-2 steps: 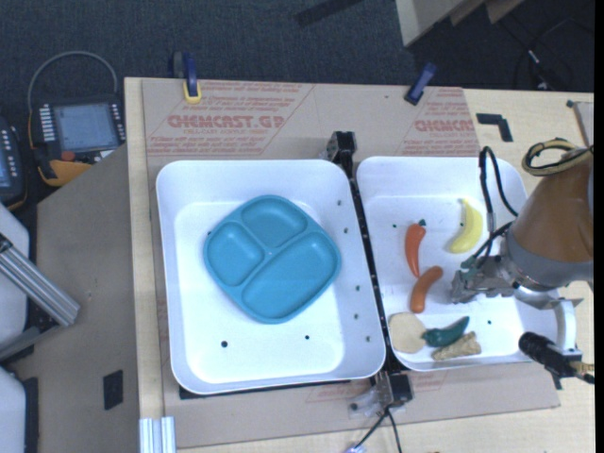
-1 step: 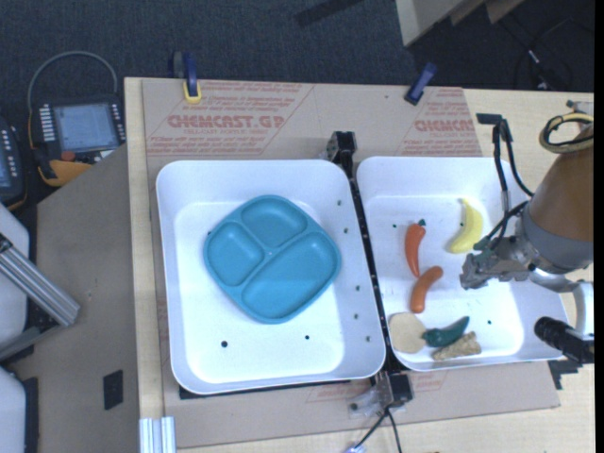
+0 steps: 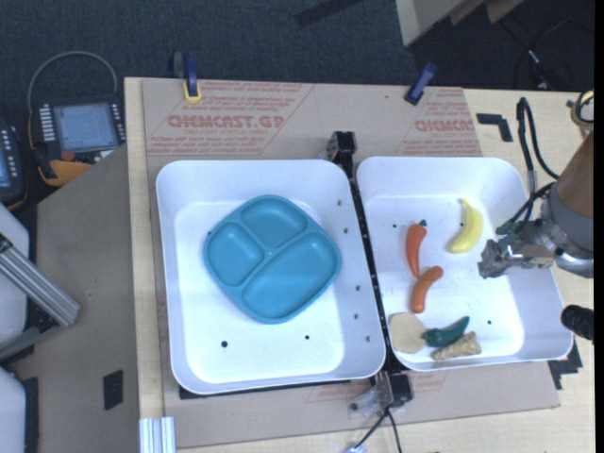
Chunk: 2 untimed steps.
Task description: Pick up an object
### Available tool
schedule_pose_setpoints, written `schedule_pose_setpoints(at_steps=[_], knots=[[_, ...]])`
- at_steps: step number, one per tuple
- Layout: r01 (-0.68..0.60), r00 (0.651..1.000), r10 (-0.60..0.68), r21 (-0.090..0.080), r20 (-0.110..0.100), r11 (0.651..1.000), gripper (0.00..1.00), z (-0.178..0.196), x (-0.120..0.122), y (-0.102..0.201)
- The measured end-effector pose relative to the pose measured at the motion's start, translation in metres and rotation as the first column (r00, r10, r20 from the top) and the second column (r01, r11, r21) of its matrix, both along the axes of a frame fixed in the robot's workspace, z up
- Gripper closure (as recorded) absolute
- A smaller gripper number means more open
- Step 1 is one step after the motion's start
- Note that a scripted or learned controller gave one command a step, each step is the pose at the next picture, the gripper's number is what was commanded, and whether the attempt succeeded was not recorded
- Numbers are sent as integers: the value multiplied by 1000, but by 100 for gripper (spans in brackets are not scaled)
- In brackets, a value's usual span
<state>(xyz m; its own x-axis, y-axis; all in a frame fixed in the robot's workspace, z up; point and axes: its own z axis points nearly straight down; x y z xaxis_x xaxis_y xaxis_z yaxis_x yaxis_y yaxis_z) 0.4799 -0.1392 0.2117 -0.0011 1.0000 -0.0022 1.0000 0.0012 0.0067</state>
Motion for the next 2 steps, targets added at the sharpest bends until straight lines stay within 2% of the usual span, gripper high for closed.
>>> schedule_pose_setpoints(at_steps=[1,2], knots=[[0,1000,0,0,-1,1000,100,36,1,0],[-5,1000,5,2,-2,1000,100,41,32,39]])
